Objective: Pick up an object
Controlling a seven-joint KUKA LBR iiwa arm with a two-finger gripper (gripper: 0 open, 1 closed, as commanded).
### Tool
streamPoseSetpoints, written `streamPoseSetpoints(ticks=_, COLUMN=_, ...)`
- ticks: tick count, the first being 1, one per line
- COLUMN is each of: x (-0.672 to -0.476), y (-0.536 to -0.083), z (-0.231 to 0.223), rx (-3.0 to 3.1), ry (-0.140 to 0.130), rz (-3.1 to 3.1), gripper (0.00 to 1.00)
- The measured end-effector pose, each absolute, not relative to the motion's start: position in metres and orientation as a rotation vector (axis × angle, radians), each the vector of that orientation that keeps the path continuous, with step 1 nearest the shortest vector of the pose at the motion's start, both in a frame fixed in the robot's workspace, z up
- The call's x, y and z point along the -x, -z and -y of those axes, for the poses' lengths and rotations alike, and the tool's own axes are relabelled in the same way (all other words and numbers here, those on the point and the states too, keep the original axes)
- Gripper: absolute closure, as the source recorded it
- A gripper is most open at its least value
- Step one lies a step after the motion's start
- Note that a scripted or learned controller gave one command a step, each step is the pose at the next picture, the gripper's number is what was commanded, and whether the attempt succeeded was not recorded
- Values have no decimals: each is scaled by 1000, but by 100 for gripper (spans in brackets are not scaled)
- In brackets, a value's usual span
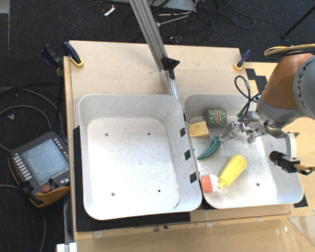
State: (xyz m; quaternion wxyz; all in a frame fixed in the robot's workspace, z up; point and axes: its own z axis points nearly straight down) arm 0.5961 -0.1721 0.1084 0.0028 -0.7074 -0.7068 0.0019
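The right bin (283, 193) holds several objects. A yellow bottle (232, 169) with a red and white cap lies tilted near the bin's middle. A curved green piece (210, 148) lies to the bottle's upper left. A yellow block (199, 129) sits by the bin's left wall, and a small green and red can (216, 116) lies on its side at the back. My gripper (233, 134) hangs over the right bin, just right of the green piece's upper end and below the can. Nothing shows held in it.
The left bin (94, 114) stands beside the right one, sharing a divider with black clips. A slanted metal pole (149, 30) crosses the bench's back. A black cable (243, 88) loops beside the arm's wrist. A teach pendant (39, 164) lies on the floor at left.
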Motion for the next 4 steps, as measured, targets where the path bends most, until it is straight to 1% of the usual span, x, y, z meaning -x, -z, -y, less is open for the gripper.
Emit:
streamPoseSetpoints(ticks=1, x=-596, y=-94, z=172, rx=2221, ry=-2, rz=2220, gripper=0)
streamPoseSetpoints(ticks=2, x=-597, y=-106, z=172, rx=2223, ry=1, rz=2222, gripper=100)
streamPoseSetpoints(ticks=3, x=-599, y=-155, z=181, rx=2226, ry=4, rz=2224, gripper=100)
streamPoseSetpoints(ticks=4, x=-596, y=-207, z=171, rx=2221, ry=5, rz=2229, gripper=100)
